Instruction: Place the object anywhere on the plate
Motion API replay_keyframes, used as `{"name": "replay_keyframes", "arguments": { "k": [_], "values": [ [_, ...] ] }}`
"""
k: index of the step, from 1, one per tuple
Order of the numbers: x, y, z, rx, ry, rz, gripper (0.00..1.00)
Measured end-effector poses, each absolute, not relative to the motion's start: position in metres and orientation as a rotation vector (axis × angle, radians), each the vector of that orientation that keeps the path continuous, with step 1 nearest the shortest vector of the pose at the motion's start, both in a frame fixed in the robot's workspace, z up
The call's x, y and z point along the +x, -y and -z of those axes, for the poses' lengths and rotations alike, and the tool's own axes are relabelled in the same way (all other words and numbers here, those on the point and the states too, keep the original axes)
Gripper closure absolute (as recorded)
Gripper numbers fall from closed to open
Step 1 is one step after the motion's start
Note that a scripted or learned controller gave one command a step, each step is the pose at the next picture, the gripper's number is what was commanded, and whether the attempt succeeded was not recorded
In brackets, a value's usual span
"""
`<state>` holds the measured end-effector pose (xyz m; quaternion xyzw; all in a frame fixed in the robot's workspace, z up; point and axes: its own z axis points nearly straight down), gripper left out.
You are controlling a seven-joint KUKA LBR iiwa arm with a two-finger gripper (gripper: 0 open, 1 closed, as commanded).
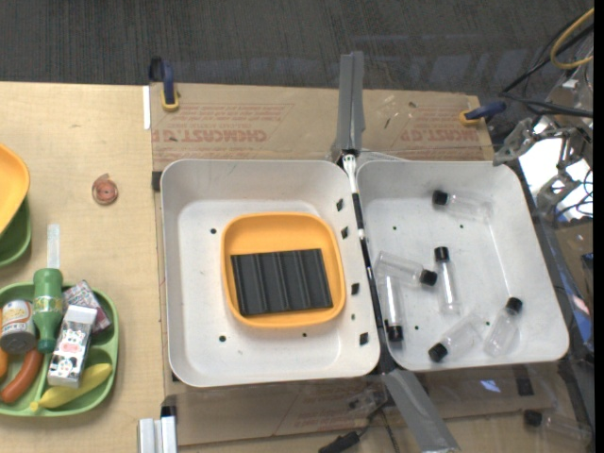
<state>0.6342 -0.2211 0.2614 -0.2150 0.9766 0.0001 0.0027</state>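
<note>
Cardboard lines the bench beneath two white bins. Nearest, at the right bin's [528, 206] six o'clock, clear vials [444, 279] with black caps lie scattered, long axes pointing various ways; one runs roughly twelve-to-six near centre, another [389, 302] hugs the divider. From these, the orange plate [281, 229] sits at nine o'clock in the left bin [189, 253], a dark ribbed insert [283, 282] on it (nothing else rests there). Farther, at two o'clock, cables and metalwork [557, 149] are cut off by the frame; the gripper's state cannot be judged.
</note>
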Motion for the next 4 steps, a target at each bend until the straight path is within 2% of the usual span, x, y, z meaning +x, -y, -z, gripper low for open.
{"name": "replay_keyframes", "arguments": {
  "k": [1, 2, 3, 4],
  "values": [
    [0.66, 0.221, -0.289, -1.045, -2.954, 0.002, 0.0],
    [0.66, 0.221, -0.298, -1.521, -2.742, 0.0, 0.0],
    [0.659, 0.221, -0.311, -1.737, -2.61, 0.001, 0.0],
    [0.66, 0.221, -0.245, -2.223, -2.213, -0.003, 0.0]
  ]
}}
